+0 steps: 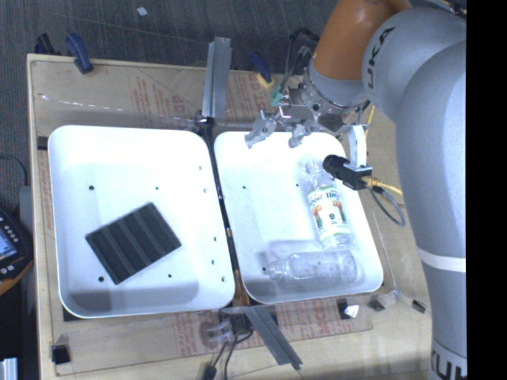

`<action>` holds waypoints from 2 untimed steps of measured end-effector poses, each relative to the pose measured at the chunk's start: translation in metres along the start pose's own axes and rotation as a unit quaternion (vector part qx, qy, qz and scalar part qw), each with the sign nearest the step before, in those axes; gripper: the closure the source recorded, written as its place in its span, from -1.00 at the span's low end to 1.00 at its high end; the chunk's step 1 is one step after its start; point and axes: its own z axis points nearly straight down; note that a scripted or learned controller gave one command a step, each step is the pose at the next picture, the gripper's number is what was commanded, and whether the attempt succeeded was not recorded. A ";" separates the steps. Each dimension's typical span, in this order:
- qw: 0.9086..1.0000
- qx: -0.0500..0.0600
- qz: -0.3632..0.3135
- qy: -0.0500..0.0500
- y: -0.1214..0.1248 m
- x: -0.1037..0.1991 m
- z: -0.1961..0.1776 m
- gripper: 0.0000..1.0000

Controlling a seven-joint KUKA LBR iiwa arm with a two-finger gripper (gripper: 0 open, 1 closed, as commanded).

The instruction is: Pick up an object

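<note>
My gripper [276, 135] hangs over the far edge of the right bin [253, 212], its two grey fingers [257, 135] spread apart with nothing between them. A small clear bottle with an orange and white label [328, 208] lies along the bin's right side, below and to the right of the gripper. A clear empty plastic bottle [313, 265] lies on its side across the bin's near end. A dark ribbed flat slab [132, 241] rests in the left bin [79, 157].
A grey metal bar [214, 77] stands at the divide between the two bins at the back. Blue clamps [79, 54] sit on the bench's far edge. The arm's grey body [428, 133] covers the right side.
</note>
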 end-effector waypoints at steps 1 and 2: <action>0.995 -0.002 -0.104 -0.001 -0.084 -0.055 -0.046 -1.00; 0.984 0.000 -0.181 0.000 -0.041 -0.079 0.038 -1.00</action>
